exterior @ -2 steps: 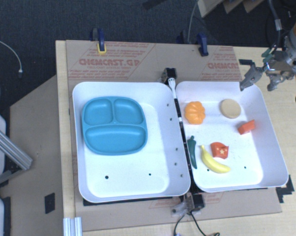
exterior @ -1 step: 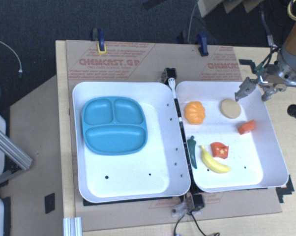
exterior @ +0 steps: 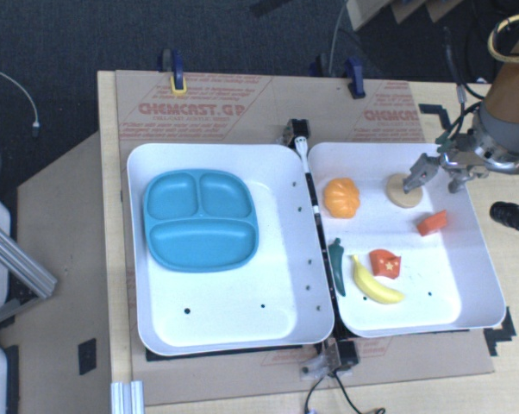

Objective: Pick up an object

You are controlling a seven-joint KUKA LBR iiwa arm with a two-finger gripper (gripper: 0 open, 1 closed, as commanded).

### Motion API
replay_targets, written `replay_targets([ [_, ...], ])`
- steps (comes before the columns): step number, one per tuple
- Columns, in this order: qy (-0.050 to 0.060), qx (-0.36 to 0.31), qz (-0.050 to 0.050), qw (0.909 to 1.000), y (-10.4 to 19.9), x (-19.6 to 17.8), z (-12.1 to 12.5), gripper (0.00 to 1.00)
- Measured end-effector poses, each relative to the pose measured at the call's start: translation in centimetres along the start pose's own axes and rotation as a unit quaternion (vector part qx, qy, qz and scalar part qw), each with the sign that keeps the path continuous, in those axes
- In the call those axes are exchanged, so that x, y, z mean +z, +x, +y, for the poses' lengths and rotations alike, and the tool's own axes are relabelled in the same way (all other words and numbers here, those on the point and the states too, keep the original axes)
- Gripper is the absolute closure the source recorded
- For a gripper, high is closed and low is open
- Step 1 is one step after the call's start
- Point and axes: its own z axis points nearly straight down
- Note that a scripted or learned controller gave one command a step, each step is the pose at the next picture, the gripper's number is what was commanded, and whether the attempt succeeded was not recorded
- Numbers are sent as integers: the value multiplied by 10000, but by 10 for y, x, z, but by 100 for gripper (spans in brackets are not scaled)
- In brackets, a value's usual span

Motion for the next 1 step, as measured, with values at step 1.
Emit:
replay_targets([
  [1,0,-3,2,10000,5,51,-10,0],
])
